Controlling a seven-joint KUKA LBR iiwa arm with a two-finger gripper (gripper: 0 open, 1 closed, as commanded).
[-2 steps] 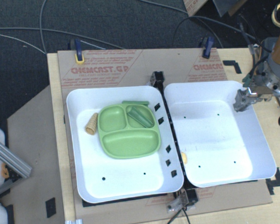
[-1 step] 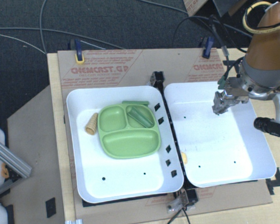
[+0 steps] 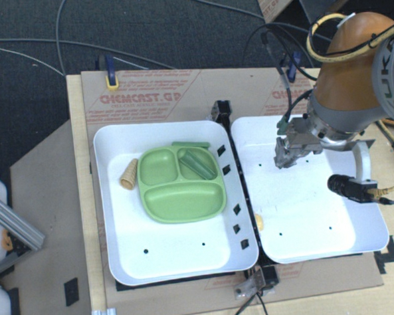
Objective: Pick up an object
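Left bin (image 3: pixel 123 258): shallow, white, on the cardboard-covered bench.
- Small tan cone-shaped piece (image 3: pixel 128 174), lying on the bin floor, touching or just beside the left edge of the plate.
- Green divided plate (image 3: pixel 180 204), three compartments, flat on the floor in the bin's upper middle.
- Green elongated item (image 3: pixel 199 163), lying at a slant in the plate's upper right compartment.

Divider between bins: small yellowish scrap (image 3: pixel 258 221) at the seam, identity unclear.

Right bin (image 3: pixel 309 243): white floor, small dark dots only.
- Gripper (image 3: pixel 289 156), low over the upper part of this bin, nothing visible between its fingers; whether spread or closed, cannot tell at this angle.

Step in hand, by judgement: search or approach, no grasp made. All candidate objects well apart from the gripper, in the other bin.

Next move, by judgement: travel left across the divider, then descent over the cone or the elongated item; the plate likely awkward for a two-finger grasp unless taken by its rim.
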